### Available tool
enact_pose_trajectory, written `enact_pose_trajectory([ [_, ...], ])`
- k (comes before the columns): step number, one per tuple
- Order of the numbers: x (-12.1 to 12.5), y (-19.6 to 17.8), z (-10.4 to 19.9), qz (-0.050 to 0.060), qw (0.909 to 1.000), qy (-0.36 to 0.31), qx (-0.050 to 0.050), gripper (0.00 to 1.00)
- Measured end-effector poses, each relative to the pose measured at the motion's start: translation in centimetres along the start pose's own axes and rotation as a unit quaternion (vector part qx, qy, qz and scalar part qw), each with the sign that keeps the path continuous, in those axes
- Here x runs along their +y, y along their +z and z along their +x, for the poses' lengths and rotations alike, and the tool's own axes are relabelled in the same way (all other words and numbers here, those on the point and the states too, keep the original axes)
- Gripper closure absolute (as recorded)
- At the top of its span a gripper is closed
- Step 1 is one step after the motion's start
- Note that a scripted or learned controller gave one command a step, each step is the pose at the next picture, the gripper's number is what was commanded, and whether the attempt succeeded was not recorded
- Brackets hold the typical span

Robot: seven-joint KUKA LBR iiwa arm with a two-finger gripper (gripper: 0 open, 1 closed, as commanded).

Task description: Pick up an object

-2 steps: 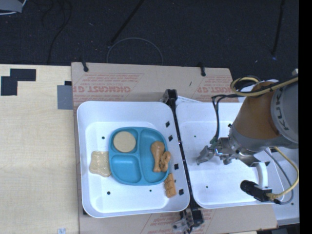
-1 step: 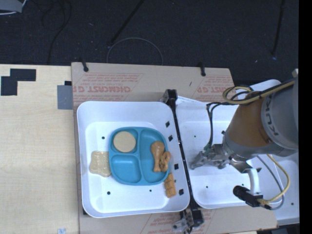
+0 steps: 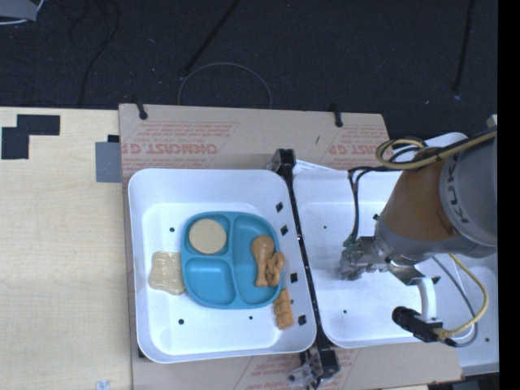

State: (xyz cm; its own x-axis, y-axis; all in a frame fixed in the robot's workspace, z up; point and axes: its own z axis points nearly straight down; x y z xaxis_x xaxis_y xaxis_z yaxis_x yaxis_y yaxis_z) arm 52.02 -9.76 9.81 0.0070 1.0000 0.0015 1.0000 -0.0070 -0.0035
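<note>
Camera view puts the hand (image 3: 354, 263) low in the right bin (image 3: 341, 331), its grip state impossible to tell, while the pickable pieces lie on the blue tray (image 3: 213, 283) in the left bin (image 3: 154, 210), so it should cross the divider and descend squarely over one.

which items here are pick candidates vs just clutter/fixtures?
Pick candidates, all in the left bin:
- round tan disc on the blue tray
- tan bone-shaped piece on the tray
- pale piece left of the tray
- small brown piece by the tray's right corner

Not candidates:
- right bin, with the gripper over it
- cardboard sheet
- cables behind
</note>
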Motion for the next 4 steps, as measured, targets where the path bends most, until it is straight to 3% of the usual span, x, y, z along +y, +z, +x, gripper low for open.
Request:
enact_pose_trajectory([
  [3, 0.3, -18.6, 0.7, -0.004, 1.0, -0.004, -0.001, 1.0],
  [4, 0.9, -17.6, 6.7, 0.0, 1.0, -0.006, 0.0, 1.0],
])
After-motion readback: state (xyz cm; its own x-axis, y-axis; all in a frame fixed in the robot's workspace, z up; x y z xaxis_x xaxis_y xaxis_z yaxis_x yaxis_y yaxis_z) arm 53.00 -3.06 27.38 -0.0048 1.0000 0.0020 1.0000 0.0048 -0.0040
